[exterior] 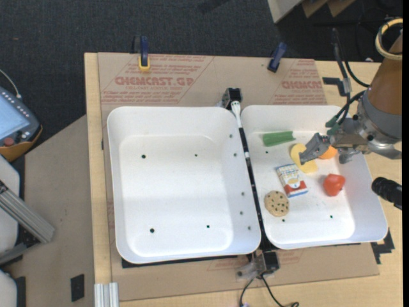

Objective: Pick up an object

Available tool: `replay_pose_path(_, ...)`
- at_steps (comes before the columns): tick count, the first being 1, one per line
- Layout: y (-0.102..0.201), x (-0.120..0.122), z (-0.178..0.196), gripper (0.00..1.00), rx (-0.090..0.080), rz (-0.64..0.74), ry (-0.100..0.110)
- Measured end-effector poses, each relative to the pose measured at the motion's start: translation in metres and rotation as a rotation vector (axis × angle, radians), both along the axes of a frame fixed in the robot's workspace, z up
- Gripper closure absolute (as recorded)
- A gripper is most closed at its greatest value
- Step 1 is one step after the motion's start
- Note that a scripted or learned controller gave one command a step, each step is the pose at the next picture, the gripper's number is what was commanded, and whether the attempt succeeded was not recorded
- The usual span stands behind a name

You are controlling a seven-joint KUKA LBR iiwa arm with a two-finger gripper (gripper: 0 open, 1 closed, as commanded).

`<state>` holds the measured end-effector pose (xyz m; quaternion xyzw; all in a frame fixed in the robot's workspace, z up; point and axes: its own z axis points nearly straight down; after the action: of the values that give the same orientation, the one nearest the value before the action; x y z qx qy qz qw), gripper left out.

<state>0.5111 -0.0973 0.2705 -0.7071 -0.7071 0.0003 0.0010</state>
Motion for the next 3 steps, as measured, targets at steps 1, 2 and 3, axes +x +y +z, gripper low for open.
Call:
replay_pose_path(1, -0.006, -0.037, -0.155, 0.0, 0.003, -0.003, 0.017)
replay_pose_path(2, -0.011, 0.026, -0.062, 0.0, -0.005, 0.002, -0.015)
replay_pose_path(3, 0.002, 0.012, -0.186, 0.0, -0.006, 0.001, -0.008)
